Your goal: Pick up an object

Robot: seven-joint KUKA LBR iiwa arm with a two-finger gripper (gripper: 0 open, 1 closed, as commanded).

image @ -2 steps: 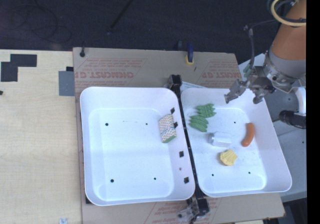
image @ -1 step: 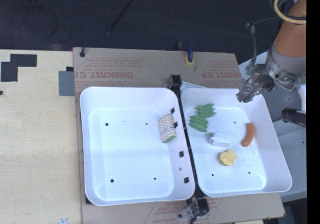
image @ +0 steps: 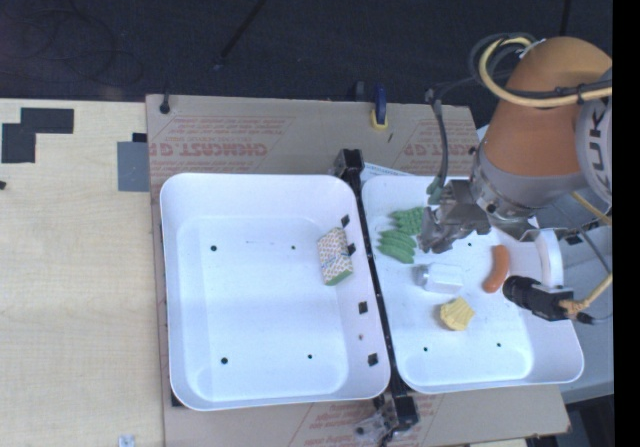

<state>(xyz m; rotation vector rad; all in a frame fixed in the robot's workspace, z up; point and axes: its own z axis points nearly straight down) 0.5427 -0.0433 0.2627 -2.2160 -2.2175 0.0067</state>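
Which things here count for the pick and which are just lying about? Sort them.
Pick candidates: green object, orange sausage-shaped object, yellow object, white block, patterned block, gripper.

Lying about: blue clamp, cardboard sheet.

Grey arm (image: 520, 180), orange band (image: 550, 105), yellow and black cables, dark metal tool (image: 437, 232)

We can make out red mirrored lettering on the cardboard sheet (image: 262, 139) above the bins, too faint to read surely.
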